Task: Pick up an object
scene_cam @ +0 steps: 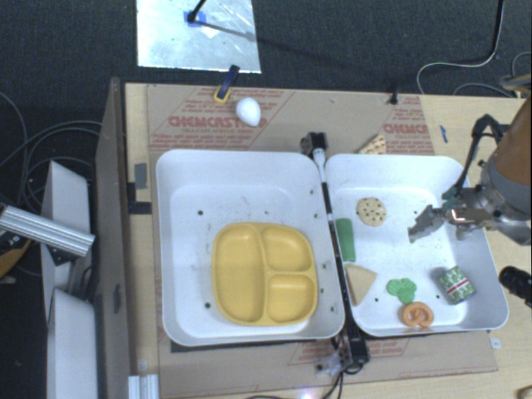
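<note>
1. Bins sit side by side on the counter (208, 115), which is covered with brown printed cardboard; a black divider strip (331, 231) runs between them and serves as the landmark for what follows.
2. Left of the strip, the left bin (179, 181) holds a yellow divided plate (264, 273) with three compartments, lying flat toward the bin's near side.
3. Right of the strip, the right bin (399, 173) holds several small things, all apart from each other.
4. A green stick-shaped piece (344, 239) lies just beside the strip, lengthwise along it.
5. A tan wedge (360, 283) lies just beside the strip too, nearer the camera than the green stick.
6. A round speckled cookie (371, 211) lies a little further right of the strip, toward the bin's far side.
7. A green leafy piece (402, 289) and an orange pretzel-shaped piece (416, 314) lie near the bin's near edge, the orange one touching or nearly touching the green one.
8. A small can with a green, red and white label (455, 283) lies on its side, well right of the strip, near the bin's right wall.
9. The tool (426, 223) hangs over the right bin, between the cookie and the can; its dark fingers (424, 224) look spread apart with nothing between them, above bare bin floor.
10. Beyond the far end of the strip, a white egg-shaped thing (248, 110) rests on the cardboard, outside the bins.
</note>
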`<state>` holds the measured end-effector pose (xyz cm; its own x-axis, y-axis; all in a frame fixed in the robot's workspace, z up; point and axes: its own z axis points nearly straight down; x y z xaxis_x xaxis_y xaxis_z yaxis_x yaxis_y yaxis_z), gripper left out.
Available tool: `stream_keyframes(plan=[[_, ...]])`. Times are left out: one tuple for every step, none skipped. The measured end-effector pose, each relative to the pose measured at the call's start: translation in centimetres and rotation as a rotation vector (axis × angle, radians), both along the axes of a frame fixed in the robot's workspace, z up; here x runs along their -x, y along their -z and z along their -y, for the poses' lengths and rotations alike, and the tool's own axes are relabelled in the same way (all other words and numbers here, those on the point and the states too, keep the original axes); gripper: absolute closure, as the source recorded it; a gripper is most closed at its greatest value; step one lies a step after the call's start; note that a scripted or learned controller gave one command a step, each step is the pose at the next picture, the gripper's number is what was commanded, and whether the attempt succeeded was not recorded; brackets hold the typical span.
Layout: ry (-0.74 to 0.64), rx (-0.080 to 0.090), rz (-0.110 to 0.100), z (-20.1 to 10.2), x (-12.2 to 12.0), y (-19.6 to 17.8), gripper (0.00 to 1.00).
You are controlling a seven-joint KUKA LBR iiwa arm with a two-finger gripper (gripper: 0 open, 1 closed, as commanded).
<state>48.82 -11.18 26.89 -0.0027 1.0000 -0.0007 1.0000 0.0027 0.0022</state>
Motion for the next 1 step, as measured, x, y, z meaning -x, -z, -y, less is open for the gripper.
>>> stream_keyframes(plan=[[0.004,0.003,0.001,4.69,-3.22,2.66,0.00]])
